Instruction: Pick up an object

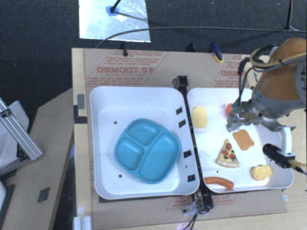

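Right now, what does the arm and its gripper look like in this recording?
The arm reaches in from the view's right: a rounded grey body with a wide orange band above the wrist. Dark cables loop across that band. The gripper is a boxy grey metal piece, poised over the right bin.

A robotics laboratory is indicated: two shallow white plastic bins [144, 96] are mounted on a paper-covered bench [129, 68], with bare aluminium framing [19, 131] and black cabling [192, 28] seen beside them.
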`<state>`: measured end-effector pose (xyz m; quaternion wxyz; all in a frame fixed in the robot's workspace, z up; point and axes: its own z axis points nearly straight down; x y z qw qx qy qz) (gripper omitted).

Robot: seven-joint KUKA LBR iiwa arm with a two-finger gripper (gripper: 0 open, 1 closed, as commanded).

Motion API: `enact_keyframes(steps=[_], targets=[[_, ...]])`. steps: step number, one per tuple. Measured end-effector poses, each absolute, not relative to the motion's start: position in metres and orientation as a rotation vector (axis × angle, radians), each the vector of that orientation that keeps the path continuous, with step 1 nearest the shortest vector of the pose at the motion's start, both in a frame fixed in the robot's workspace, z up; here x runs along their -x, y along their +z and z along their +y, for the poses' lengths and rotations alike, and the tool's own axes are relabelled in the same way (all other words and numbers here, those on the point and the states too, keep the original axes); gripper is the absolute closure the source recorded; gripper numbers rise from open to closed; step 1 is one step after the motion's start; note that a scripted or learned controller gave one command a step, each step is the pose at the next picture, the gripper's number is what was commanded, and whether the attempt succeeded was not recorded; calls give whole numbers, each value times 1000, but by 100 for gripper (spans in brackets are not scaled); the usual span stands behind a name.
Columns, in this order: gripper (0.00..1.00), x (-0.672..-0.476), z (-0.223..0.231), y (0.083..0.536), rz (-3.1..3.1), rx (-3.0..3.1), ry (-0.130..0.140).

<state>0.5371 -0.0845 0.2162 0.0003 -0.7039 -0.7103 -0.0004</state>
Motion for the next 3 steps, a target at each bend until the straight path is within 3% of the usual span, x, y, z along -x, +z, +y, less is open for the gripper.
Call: enact_keyframes(steps=[2,3], targets=[[100,-524,21,203,-2231,2209,-2],[100,-518,76,220,-2234,2209,-5]])
